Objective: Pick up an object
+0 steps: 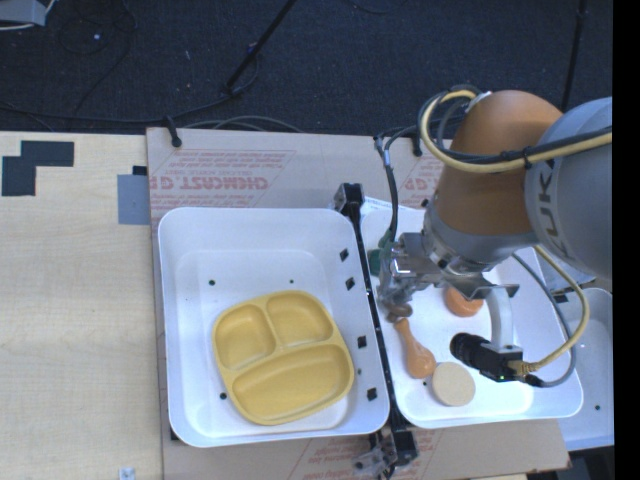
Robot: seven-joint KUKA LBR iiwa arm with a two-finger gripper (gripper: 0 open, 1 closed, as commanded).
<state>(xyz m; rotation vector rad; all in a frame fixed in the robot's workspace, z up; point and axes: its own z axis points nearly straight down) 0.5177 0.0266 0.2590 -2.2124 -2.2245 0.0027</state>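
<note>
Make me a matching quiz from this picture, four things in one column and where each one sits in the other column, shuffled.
Things:
1. yellow divided plate
2. pale round disc
3. orange piece
4. gripper

Places:
A. by the right bin's front wall
B. in the left bin
C. partly hidden under the arm
D. above the right bin's left side

Pairs: 1-B, 2-A, 3-C, 4-D

We count two white bins [200,238], one yellow divided tray [285,356], one tan drumstick-shaped piece [413,348], one pale disc [452,383] and one orange lump [463,303], partly hidden.
</note>
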